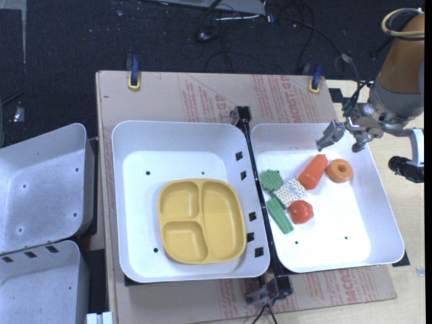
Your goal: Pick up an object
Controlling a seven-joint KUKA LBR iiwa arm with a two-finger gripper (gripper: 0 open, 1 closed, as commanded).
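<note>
My gripper: hovered spread open, holding nothing, above the right bin.
Nearest: carrot, orange ring.

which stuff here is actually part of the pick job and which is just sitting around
Part of the job:
gripper, open above the right bin
carrot
orange ring
tomato
green stick
green block
patterned piece

Lying about:
yellow tray in the left bin
clamps
cables

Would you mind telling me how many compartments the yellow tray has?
3. The tray sits in the left bin: two compartments side by side along its far edge, and one wide one across its near edge. None looks hidden.
</note>
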